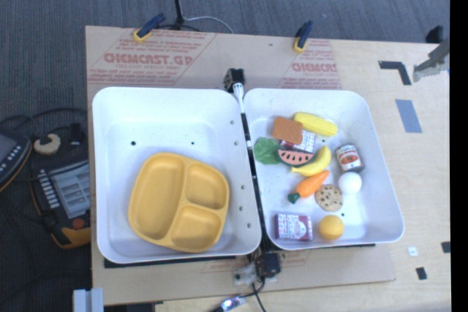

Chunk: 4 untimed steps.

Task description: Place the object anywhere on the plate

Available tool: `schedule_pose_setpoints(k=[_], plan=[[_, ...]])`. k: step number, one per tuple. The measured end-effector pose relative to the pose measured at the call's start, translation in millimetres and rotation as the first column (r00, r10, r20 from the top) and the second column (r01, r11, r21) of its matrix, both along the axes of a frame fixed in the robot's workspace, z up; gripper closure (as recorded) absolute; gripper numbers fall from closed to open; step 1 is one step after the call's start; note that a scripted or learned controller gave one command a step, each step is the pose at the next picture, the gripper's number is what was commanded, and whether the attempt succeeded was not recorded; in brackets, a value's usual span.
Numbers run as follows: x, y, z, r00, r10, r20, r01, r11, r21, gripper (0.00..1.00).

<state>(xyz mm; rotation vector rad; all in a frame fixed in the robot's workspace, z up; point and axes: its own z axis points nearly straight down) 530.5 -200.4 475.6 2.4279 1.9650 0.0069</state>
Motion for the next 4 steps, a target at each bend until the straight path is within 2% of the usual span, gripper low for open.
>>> schedule_pose_setpoints(k=[1, 2, 3, 4], plan=[[1, 2, 2, 1.000, 0.003, -0.013, -0.003, 1.000, 0.000, 1.00], [63, 75, -82, 0.997, -0.071, -0.025, 0.071, 0.997, 0.011, 1.00], [91, 158, -121, 0.961, -0.276, -0.022, 0.276, 0.961, 0.009, 1.00], [127, 256, -140, 0.879, -0.476, -0.021, 0.476, 0.879, 0.009, 1.00]])
